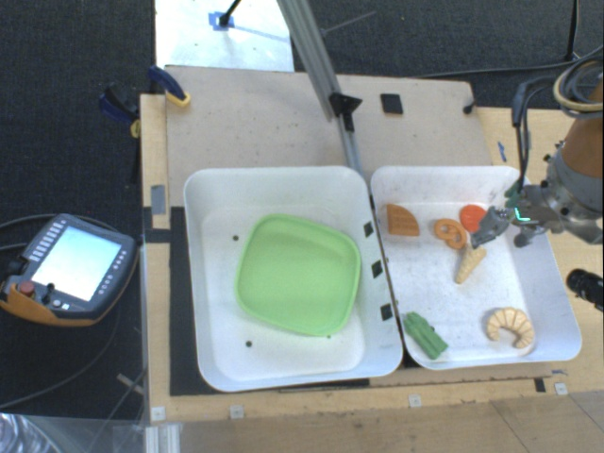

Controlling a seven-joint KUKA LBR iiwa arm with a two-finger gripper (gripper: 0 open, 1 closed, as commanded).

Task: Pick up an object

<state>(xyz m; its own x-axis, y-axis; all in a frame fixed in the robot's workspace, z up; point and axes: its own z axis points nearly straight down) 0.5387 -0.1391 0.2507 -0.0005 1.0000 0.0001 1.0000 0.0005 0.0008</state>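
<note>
The arm is at the approach step. The gripper (498,223) hangs over the back right part of the right bin (557,333), just beside the red piece (473,217) and the pale cone (469,264). Nothing is lifted yet. Next it must center over 1 item and go down.

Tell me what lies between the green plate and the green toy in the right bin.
In the camera view, the bins' adjoining white walls with black clips separate the green plate from the green toy.
</note>
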